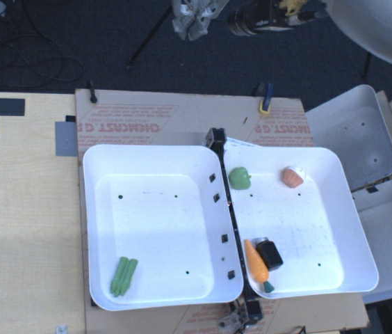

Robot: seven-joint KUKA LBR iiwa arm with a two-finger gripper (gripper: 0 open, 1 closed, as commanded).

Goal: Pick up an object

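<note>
Camera view: gripper (194,11) parked high at 12 o'clock, well clear of both bins; finger state cannot be judged from the blur. Pre-approach step, nothing held. Candidates: green pepper (239,178) and orange piece (292,177) upper right bin (349,207); carrot (256,259) touching black block (269,254) at 6 o'clock; green beans (124,276) in left bin (92,207). Next: descend over an isolated item.

Bench (22,207): pale wood top.
Cardboard sheet (182,120): flat on bench, printed.
Left bin (95,221): white, on cardboard.
Right bin (352,242): white, touching left bin.
</note>
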